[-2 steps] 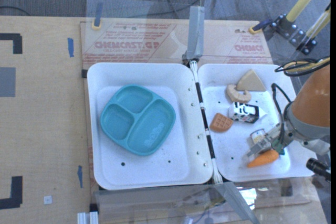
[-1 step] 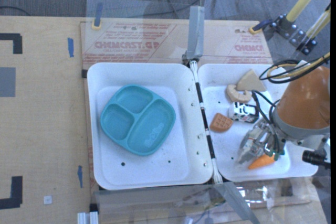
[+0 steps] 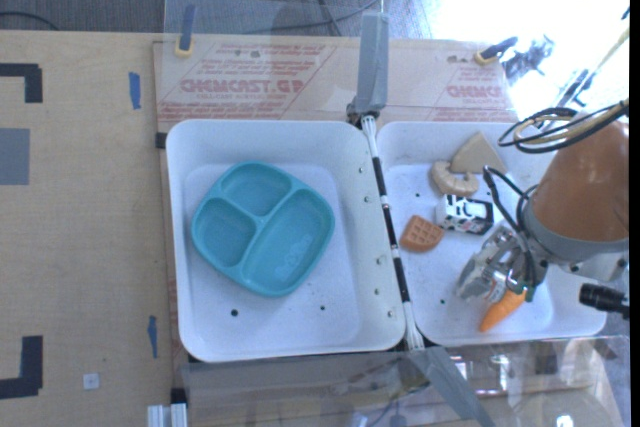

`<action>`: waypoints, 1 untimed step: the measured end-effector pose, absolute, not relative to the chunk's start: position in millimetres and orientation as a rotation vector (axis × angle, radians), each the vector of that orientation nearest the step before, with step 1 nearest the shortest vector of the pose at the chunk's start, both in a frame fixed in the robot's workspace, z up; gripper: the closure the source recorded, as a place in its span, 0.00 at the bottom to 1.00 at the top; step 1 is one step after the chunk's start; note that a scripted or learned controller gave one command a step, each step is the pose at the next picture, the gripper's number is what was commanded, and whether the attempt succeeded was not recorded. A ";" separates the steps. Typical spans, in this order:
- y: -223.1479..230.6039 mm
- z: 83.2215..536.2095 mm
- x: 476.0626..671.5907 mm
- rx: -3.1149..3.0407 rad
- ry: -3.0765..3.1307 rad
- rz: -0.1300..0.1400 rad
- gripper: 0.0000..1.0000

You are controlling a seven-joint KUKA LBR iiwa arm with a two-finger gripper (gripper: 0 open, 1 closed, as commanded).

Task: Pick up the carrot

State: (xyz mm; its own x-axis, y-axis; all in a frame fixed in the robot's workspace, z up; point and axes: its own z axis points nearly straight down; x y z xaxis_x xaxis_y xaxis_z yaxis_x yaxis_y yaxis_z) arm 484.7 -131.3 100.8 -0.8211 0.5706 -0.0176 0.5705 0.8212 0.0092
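In the lower right of the frame, the carrot (image 3: 501,308) is lying in the right bin (image 3: 432,323), close to its bottom edge. The gripper (image 3: 490,273) is hanging right over the carrot's upper end. It looks like it is touching or nearly touching it, but I cannot tell if the claw is spread or pinching anything.

The carrot is looking like a small toy. It is probably light and hard, and its smooth skin may be slippery. It is getting thinner toward the tip, so the claw could be sliding off there. The best place to grab is across the thick middle part, with one finger on each long side.

The right bin is also holding a waffle piece (image 3: 421,234) near its left wall, a small black and white toy (image 3: 465,212) beside it, a tan curved piece (image 3: 452,180), and a tan wedge (image 3: 479,155) toward the top. They are all sitting apart from the carrot.

The left bin (image 3: 200,315) is holding a teal divided plate (image 3: 263,228) with three sections, and nothing is lying on the plate.
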 end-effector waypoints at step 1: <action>-52.0 185.1 495.2 1.040 2.961 0.002 1.00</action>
